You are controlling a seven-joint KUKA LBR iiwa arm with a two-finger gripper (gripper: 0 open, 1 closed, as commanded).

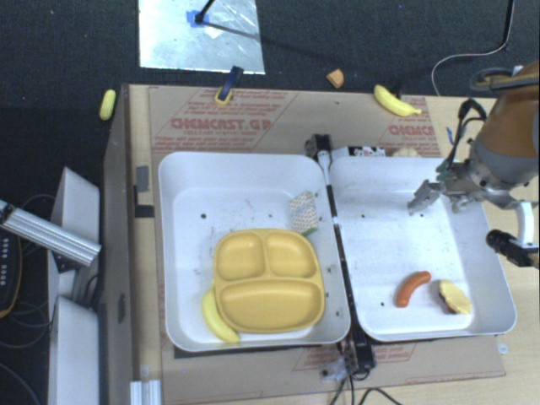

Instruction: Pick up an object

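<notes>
In the right bin [396, 327] lie an orange-red sausage [413, 288] and, just right of it, a yellow-brown food piece [454, 297], both near the front edge. My gripper [440, 199] hangs over the right bin's far right part, well behind those two items. Its fingers [421, 199] are spread open with nothing between them. The left bin [181, 184] holds a yellow divided plate [268, 278], a banana [216, 319] tucked against the plate's front left, and a small patterned object [304, 212] by the right wall.
On the cardboard behind the bins lie a second banana [395, 101], an orange chunk [336, 78], a blue and yellow clip [228, 84] and a small yellow item [107, 104]. A black fitting [510, 247] juts in at the right bin's right wall.
</notes>
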